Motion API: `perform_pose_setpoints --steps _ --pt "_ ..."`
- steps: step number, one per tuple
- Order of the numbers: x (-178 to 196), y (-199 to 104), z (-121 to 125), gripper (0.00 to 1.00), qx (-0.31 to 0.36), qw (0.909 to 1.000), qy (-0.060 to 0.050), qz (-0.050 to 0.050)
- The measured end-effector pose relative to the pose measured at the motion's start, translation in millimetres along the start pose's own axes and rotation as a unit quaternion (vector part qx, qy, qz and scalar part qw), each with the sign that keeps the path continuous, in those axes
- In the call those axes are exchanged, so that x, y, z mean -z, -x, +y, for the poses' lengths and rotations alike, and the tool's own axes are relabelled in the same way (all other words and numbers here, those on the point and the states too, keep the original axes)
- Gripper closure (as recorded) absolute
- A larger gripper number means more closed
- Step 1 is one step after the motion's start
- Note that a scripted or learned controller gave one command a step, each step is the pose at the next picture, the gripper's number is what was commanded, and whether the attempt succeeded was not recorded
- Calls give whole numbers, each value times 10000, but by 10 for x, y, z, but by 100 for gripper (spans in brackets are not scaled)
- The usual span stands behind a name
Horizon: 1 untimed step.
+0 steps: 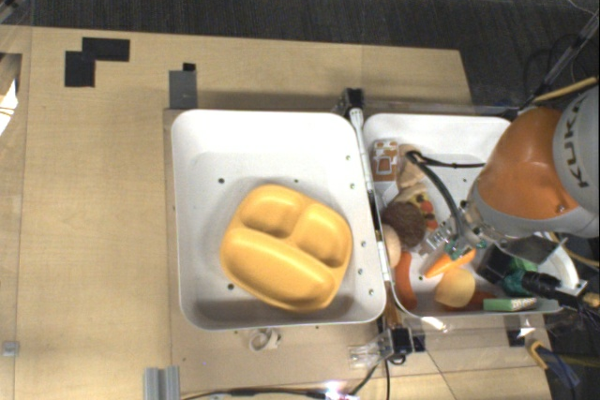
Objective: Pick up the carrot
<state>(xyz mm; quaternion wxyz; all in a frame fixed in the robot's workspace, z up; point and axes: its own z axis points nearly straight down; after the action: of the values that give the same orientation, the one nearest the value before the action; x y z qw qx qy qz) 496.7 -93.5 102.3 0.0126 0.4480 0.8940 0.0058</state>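
one carrot in right bin, one loaf left; hand grip unclear

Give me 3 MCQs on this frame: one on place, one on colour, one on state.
1. Where does the big bread-shaped loaf lie?
A. In the left bin
B. In the right bin
C. On the bare bench

2. What colour is the loaf?
A. Green
B. Yellow
C. Blue

3. How does the arm stand relative to the bins?
A. Over the left bin
B. Off the bench entirely
C. Over the right bin

Answers:
1 A: the loaf sits in the left bin, alone.
2 B: its whole surface is yellow.
3 C: the orange band and wrist hang above the right bin, over the cluttered items with the carrot.
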Motion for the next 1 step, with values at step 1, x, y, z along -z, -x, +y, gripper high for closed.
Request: perform_pose_setpoints --steps 1 --pt "-107 14 -50 0 1668 9860 -24 26"
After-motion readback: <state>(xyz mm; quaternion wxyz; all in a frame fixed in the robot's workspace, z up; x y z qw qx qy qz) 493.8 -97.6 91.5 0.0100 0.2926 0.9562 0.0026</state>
